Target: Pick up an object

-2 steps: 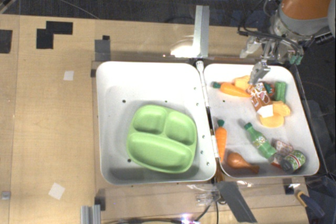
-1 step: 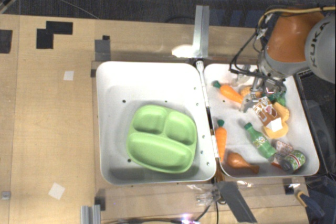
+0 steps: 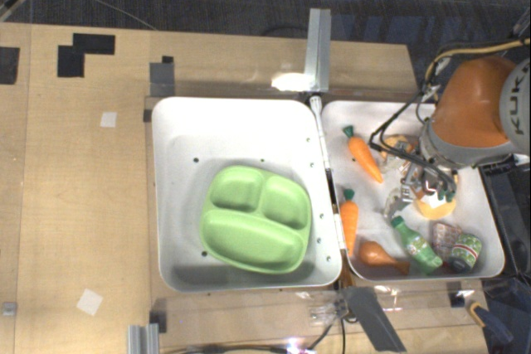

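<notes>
My gripper [image 3: 417, 185] hangs low over the middle of the right bin [image 3: 494, 215], under the arm's orange band [image 3: 470, 99]. It sits just above a yellow and white object [image 3: 435, 206]. To its left lies one carrot [image 3: 364, 156] with a green top, and a second carrot [image 3: 349, 221] rests by the bin's left wall. A green bottle [image 3: 416, 245] lies below the gripper, beside a brown piece [image 3: 381, 255] and a crumpled can [image 3: 459, 245]. Cables and the wrist hide what is directly under the gripper.
The left bin [image 3: 178, 137] holds a green divided plate [image 3: 256, 217]. A metal post [image 3: 317, 50] stands behind the wall that the two bins share. Wooden bench top [image 3: 75, 178] stretches to the left.
</notes>
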### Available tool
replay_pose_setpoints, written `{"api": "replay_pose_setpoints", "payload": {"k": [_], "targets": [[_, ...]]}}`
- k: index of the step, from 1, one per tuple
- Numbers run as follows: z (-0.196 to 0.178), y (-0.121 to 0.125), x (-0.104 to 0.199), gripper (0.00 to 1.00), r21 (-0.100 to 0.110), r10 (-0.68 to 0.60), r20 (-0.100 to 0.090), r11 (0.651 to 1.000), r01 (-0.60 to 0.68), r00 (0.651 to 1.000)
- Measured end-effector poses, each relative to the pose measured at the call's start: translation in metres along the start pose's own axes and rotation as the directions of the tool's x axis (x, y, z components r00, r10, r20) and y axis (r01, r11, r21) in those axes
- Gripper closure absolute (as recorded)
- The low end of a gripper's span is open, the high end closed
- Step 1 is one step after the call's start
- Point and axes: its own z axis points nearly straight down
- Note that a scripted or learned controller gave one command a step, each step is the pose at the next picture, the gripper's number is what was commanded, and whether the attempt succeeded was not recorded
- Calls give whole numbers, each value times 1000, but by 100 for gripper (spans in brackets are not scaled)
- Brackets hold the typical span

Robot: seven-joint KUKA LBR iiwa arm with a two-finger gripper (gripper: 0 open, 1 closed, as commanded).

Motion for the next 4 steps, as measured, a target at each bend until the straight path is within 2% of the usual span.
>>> {"api": "replay_pose_setpoints", "payload": {"k": [1, 2, 3, 4], "targets": [[0, 56, -4, 0, -1, -45, 1, 999, 45, 999], [-2, 48, 40, 0, 0, -27, 3, 1000, 27, 1000], [1, 58, -27, 0, -1, -26, 1, 1000, 26, 1000], [0, 56, 1, 0, -1, -79, 2, 997, 79, 997]]}}
